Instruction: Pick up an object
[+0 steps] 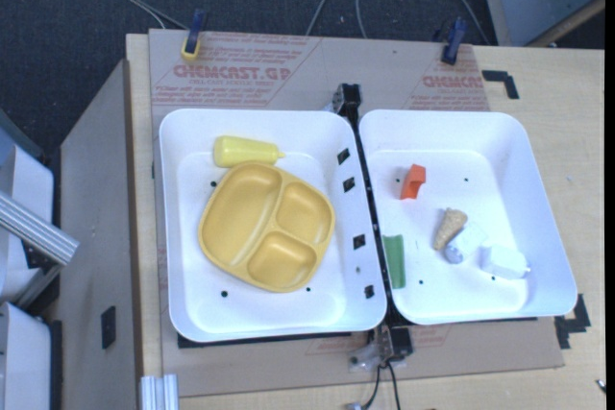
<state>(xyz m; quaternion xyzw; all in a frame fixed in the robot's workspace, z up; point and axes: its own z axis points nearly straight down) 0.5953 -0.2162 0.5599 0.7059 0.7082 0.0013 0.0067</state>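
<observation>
Camera view: we see two white bins side by side on the desk (106, 206). Left bin (183, 235) w/ yellow divided plate (266, 226) & yellow bottle (245, 150) just above it. Right bin (538, 206): orange block (413, 181), green bar (394, 260) by left wall, tan cone (449, 228), clear pc (504, 261) nr right wall
</observation>
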